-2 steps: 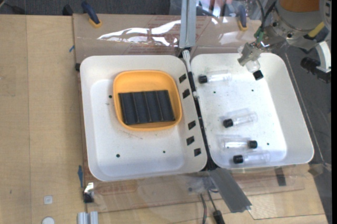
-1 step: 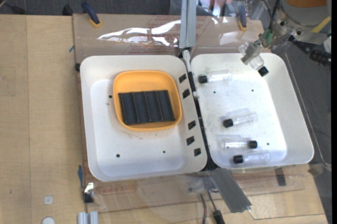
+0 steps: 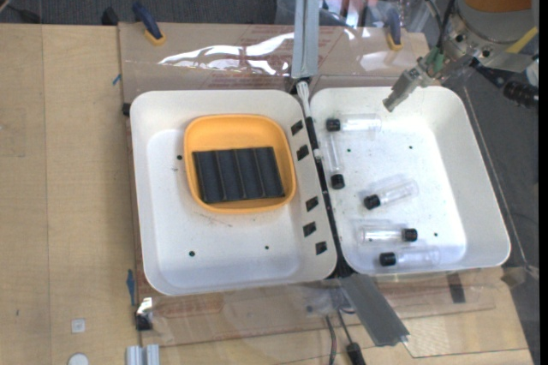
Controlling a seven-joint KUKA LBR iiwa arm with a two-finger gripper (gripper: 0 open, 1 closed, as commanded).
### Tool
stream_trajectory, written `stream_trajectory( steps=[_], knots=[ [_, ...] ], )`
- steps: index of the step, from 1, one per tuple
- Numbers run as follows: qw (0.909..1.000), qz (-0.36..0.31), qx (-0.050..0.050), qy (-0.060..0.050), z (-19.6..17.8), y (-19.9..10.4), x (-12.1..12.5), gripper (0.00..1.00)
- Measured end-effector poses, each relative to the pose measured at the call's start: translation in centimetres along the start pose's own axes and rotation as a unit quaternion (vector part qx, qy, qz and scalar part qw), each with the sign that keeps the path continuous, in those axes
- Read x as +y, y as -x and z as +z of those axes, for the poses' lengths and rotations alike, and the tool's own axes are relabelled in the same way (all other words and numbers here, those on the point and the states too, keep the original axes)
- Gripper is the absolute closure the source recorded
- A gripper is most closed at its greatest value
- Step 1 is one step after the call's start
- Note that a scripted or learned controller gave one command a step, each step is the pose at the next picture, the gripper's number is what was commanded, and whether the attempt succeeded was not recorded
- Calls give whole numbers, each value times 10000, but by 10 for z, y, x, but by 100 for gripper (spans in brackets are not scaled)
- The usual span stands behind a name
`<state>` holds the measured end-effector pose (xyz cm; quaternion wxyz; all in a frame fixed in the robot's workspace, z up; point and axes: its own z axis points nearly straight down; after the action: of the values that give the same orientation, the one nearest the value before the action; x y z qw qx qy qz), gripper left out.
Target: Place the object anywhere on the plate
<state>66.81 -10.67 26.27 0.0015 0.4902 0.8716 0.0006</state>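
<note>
Camera view: jaws (image 3: 392,104), spread unclear, hover just above-right of the nearest vial (image 3: 353,124), apart

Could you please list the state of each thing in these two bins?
Orange plate: upright in the left bin, holding a black ridged insert, no vial on it.
Clear vials with black caps: five, all capped, lying flat in the right bin.
End effector: above the right bin's far edge.
</note>
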Motion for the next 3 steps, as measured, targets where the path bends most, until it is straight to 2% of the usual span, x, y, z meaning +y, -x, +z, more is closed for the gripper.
stream_trajectory(
  steps=[1,2,3],
  knots=[
    [10000,-46,20,-22,18,5,-3,0],
    [9983,-581,17,-15,20,17,-11,0],
    [9979,-648,20,-18,29,34,-22,0]
  ],
)
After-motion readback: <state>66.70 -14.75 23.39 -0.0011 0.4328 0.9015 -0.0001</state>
